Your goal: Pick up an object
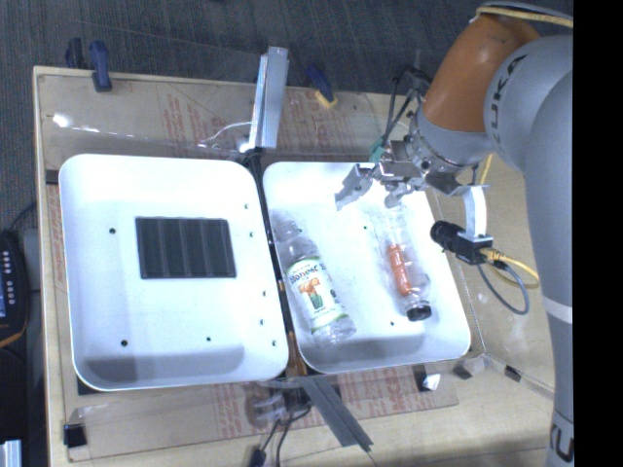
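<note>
On the bench [146,397], two white bins are set side by side. The left bin [97,193] carries a dark ribbed panel [185,247]. The right bin [331,193] contains two clear bottles: a labelled bottle [313,292] near its left wall and an orange-filled bottle [404,266] toward its right. The gripper [375,191] is positioned over the far part of the right bin, fingers spread, nothing gripped between them.
</note>
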Motion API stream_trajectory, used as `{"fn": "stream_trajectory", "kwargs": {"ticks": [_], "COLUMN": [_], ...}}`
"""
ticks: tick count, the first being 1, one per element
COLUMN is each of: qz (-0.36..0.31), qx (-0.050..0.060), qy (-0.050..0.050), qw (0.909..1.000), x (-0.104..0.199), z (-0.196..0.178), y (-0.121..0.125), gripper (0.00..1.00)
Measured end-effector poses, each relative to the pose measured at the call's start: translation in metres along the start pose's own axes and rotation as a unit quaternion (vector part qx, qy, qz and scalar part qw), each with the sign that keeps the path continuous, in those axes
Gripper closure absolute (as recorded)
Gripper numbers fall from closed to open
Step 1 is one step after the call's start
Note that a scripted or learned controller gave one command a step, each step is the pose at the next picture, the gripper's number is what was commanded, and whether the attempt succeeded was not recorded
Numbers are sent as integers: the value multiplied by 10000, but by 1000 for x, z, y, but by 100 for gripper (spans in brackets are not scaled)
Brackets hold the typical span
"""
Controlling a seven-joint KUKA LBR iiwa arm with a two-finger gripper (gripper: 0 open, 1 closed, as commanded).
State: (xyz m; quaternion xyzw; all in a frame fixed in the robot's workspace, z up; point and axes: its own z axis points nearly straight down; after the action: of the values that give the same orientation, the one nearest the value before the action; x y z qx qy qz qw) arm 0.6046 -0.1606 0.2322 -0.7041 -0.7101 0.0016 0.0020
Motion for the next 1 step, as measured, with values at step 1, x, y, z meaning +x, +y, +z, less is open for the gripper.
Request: {"fn": "stream_trajectory", "kwargs": {"ticks": [1], "qz": [-1805], "qx": [-3], "qy": [-1], "qw": [9836], "x": [-10], "z": [26], "y": [13], "gripper": [0]}}
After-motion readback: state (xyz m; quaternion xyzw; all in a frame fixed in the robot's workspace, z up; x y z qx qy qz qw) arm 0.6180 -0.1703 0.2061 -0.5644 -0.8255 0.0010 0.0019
